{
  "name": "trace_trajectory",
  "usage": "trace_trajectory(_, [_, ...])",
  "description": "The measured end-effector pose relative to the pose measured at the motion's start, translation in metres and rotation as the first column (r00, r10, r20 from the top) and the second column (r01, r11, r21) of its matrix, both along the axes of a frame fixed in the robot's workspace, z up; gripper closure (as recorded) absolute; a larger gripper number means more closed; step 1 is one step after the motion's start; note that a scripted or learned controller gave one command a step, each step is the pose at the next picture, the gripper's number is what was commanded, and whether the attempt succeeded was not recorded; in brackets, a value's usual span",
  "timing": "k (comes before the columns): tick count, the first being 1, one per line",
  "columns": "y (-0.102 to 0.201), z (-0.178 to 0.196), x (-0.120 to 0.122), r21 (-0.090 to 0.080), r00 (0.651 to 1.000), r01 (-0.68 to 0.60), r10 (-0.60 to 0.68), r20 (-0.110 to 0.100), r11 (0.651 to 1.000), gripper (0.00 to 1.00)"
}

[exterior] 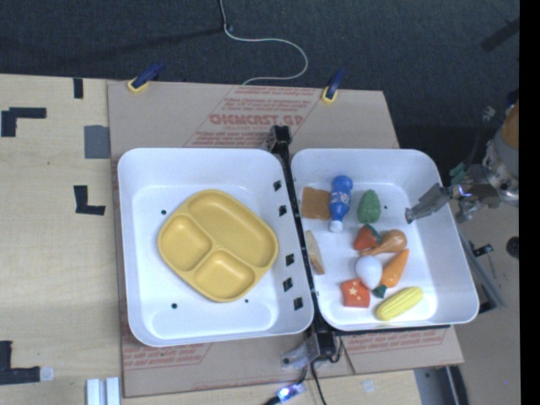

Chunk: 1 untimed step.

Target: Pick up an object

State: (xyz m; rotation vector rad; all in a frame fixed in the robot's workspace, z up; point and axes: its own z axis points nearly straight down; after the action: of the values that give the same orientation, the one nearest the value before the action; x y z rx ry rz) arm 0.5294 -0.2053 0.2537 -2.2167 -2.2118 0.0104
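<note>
Yellow plastic marks your landmark: one divided plate [218, 245] lies alone in the left bin [135, 226]. Right of that plate, the second bin [422, 165] holds every candidate: one brown block [315, 202], one blue bottle [340, 199], one green piece [369, 206], one tan slice [315, 252], one red tomato-like piece [364, 238], one white egg [368, 269], one orange carrot [393, 269], one red cube [355, 294], one corn cob [398, 303]. Farthest right of the plate, the gripper [422, 205] hovers over that bin's rim; whether its claw is apart or together you cannot tell. Aim for the corn, which sits clear of its neighbours, and descend straight.
</note>
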Motion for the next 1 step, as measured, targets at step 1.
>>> trace_trajectory(1, [0.0002, 0.0054, 0.0022, -0.003, 1.0, -0.003, 0.003, 0.01, 1.0, 0.0])
